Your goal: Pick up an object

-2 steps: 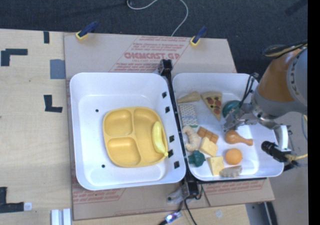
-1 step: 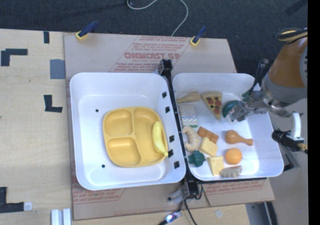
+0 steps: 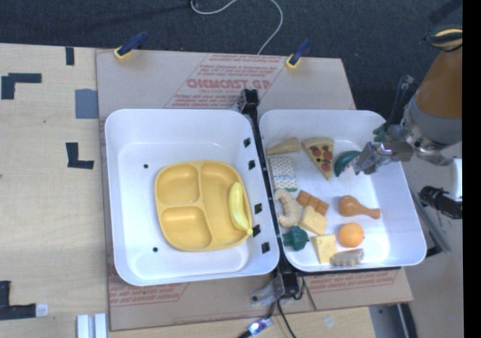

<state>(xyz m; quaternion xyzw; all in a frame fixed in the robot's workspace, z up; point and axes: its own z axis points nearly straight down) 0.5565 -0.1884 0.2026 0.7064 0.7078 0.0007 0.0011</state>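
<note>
Camera view, right of frame: the grey two-finger gripper (image 3: 366,161) hangs over the upper right part of the right-hand shallow white bin (image 3: 398,209). A small teal curved toy piece (image 3: 346,160) lies just left of its tip, seemingly touching it; whether it is gripped, or how the gripper is set, cannot be told. Below sits a brown plastic drumstick (image 3: 356,208), long axis running left-right.

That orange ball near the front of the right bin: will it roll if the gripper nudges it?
Probably. The orange ball looks round and smooth, so a nudge could roll it. The cheese wedge and dumpling beside it may stop it.
</note>
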